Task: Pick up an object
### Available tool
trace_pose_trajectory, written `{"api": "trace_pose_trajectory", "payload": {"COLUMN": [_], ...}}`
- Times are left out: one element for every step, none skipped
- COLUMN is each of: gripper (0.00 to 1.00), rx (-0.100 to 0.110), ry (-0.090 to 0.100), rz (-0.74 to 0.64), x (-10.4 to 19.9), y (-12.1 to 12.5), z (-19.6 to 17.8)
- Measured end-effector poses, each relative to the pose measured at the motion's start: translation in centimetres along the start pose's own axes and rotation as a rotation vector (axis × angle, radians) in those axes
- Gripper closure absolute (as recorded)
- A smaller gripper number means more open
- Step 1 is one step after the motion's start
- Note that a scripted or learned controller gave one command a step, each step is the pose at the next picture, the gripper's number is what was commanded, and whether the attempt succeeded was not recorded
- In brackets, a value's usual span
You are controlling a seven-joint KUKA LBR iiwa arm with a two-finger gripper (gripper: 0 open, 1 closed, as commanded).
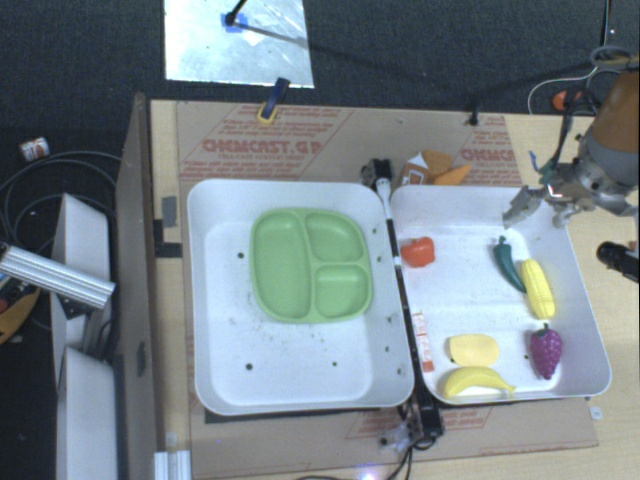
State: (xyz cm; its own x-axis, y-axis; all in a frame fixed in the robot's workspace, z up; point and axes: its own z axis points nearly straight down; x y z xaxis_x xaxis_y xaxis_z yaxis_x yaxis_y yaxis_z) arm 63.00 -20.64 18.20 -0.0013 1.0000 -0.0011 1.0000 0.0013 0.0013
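Note:
The right bin point(590, 313) holds several toy foods: a red-orange piece point(417, 252) at its left wall, a green pepper point(508, 264), a yellow corn cob point(538, 288), purple grapes point(545, 352), a pale yellow lump point(472, 349) and a banana point(477, 381). My gripper point(538, 211) hangs over the bin's far right corner, above and a little behind the pepper and corn. It is open, its two fingers are spread, and nothing sits between them.
The left bin point(215, 308) carries a green divided plate point(308, 266). Between the bins runs a dark divider with clips. Orange scraps point(440, 171) lie on the cardboard behind the right bin. Cables and a metal bar sit at the far left.

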Motion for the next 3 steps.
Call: {"api": "trace_pose_trajectory", "payload": {"gripper": [0.00,0.00,0.00], "rx": [0.005,-0.009,0.005], "ry": [0.003,-0.003,0.002], "rz": [-0.002,0.000,0.001], "x": [1.6,-0.1,0.1], "y": [-0.3,-0.4,-1.5], "z": [10.3,1.2,10.2]}}
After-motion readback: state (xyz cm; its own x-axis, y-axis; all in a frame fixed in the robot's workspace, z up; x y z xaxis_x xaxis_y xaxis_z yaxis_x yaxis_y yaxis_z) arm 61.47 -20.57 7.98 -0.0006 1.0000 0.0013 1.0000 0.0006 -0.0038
